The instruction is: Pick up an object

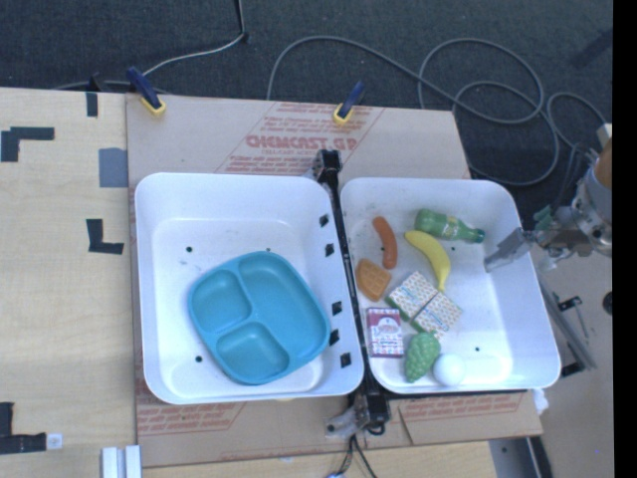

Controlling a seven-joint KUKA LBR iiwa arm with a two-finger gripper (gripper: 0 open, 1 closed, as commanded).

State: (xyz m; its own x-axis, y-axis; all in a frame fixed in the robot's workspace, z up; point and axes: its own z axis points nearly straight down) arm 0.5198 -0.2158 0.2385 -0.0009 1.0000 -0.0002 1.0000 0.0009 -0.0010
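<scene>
The gripper [506, 251] hangs over the right edge of the right white plastic bin [518, 361]; whether it is open or closed I cannot tell, and nothing is seen in its hold. The nearest thing is the small yellow plastic banana [430, 255], in the middle of this bin toward the far wall, just beside the green plastic bottle [449, 228]. I judge the banana light, stiff and a little slippery. The best hold seems across its middle, where it is narrow, not at the pointed ends. The white ball [450, 369] in the near part would probably roll away.
</scene>
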